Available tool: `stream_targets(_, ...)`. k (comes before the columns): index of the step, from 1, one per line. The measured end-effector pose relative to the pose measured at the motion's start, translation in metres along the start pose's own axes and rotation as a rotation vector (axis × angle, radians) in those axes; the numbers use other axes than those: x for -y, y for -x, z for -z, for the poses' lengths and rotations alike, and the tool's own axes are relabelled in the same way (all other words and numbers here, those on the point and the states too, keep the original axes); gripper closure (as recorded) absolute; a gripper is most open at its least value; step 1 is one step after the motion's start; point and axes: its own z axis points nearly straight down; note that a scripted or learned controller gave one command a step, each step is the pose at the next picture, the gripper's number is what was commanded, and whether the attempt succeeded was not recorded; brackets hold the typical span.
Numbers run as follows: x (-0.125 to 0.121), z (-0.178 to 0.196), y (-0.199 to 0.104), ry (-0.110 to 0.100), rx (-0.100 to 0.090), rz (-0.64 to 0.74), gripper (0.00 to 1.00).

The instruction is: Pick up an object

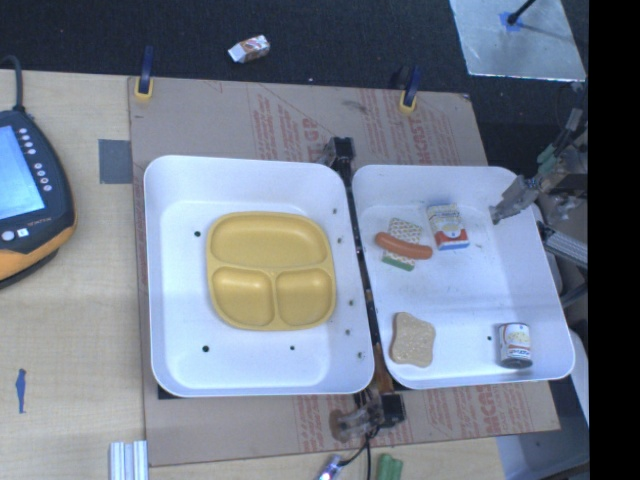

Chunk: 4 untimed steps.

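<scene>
The right bin point(470, 293) holds several small items. A red sausage point(404, 245) lies over a flat sandwich-like piece point(405, 230) near the bin's upper left. Beside them stands a small carton point(447, 225) with a blue and red label. A slice of bread point(412, 339) rests near the front left, and a small can point(516, 345) stands in the front right corner. My gripper point(507, 205) hangs over the bin's upper right edge, apart from every item, with the carton nearest to it on its left.
The left bin point(165, 268) carries a yellow divided plate point(271, 269). A teach pendant point(25, 198) lies at the bench's left edge. Yellow clamps point(145, 86) pin the cardboard at the back. A wrapper point(249, 49) lies on the dark floor beyond.
</scene>
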Motion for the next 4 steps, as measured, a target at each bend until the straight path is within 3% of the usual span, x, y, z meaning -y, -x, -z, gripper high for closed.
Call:
stream_targets(1, -0.058, -0.184, -0.025, 0.001, 0.001, 0.001, 0.00)
stream_targets(2, -0.098, -0.183, -0.058, 0.000, 0.000, 0.000, 0.00)
stream_targets(3, 0.018, -0.162, -0.058, -0.001, 0.000, 0.001, 0.00)
stream_targets(4, -0.035, -0.194, -0.037, 0.004, 0.000, 0.003, 0.00)
